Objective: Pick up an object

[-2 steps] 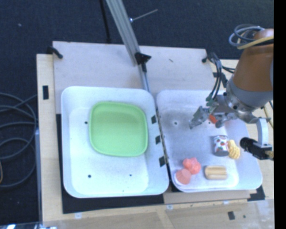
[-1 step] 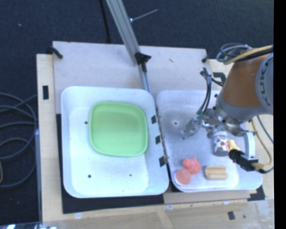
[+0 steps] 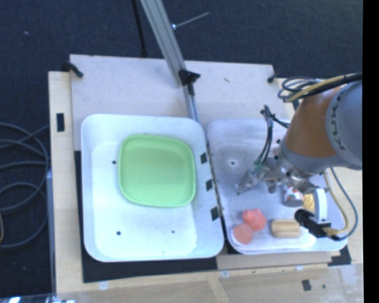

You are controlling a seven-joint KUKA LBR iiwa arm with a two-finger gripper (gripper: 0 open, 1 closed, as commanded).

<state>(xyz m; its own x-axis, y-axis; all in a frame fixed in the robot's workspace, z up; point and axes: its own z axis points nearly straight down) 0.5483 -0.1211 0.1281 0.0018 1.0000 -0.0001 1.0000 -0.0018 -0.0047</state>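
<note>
The arm reaches over the right bin (image 3: 240,137), and its gripper (image 3: 256,180) hangs low above the bin floor, toward the middle. Thin metal parts show at its tip, but whether the gripper is open or closed cannot be told from this slanted view; nothing can be seen between them.

Taking the right bin as the landmark: three small things lie along its near edge. A pink lumpy object (image 3: 254,218) sits nearest the gripper, just on the near side of it. A flatter pink round piece (image 3: 242,233) touches or almost touches it, closer to the bin's near left corner. A tan, roll-shaped object (image 3: 285,228) lies beside them toward the bin's right, under the arm's wrist hardware. The left bin (image 3: 101,169), beside the right bin, holds a green square plate (image 3: 157,170), well apart from the gripper.

In my judgement the step in hand is the approach: no object has been lifted, and the gripper sits over bare floor, not over any candidate. The next move calls for shifting toward the bin's near edge to centre over the pink lumpy object, then descending. The crowding of the two pink pieces risks a nudge instead of a clean grasp.
</note>
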